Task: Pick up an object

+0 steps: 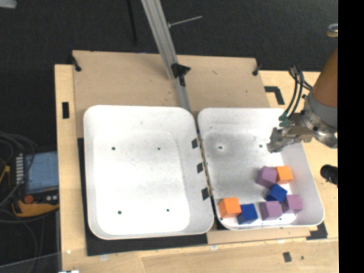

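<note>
Blocks, seven small foam cubes, sit bunched in the near right part of the right bin, and you have plenty of bare white floor around them toward the bin's far and left sides. Closest to the bin's near rim you find an orange block touching a blue block, then a purple block and a smaller purple block near the right wall. Just behind them a second blue block sits tilted, touching a larger purple block and a second orange block. The cubes look matte, with soft corners and plain faces. Your gripper hangs over the far right part of this bin, a little beyond the cluster and apart from every block; nothing shows between its fingers, and you cannot tell from this angle how wide they stand. The left bin lies beside it, their inner rims almost touching. A slanted metal pole rises from behind the seam between the bins.
</note>
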Tool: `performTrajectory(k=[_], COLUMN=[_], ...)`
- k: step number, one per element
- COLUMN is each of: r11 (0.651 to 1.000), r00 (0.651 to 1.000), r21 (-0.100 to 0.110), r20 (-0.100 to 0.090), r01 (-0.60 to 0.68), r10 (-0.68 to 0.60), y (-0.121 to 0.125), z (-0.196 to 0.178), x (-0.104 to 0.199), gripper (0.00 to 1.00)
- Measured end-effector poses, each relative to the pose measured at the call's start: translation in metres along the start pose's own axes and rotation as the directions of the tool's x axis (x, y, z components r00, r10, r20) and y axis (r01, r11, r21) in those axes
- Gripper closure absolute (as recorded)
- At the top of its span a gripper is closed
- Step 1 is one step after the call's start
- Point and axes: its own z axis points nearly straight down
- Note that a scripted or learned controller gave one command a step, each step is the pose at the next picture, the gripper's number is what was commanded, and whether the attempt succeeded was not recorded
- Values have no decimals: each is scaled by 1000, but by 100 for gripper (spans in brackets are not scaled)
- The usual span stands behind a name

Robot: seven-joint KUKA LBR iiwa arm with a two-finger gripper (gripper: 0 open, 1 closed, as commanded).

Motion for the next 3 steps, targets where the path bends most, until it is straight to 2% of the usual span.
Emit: performTrajectory(k=[1,3], r11=[1000,1000], r00=[1000,1000], r21=[4,8], r20=[-1,-2], r01=[1,1], r10=[-1,-1], y=[1,18], z=[-23,-21], x=[-1,94], gripper=[100,100])
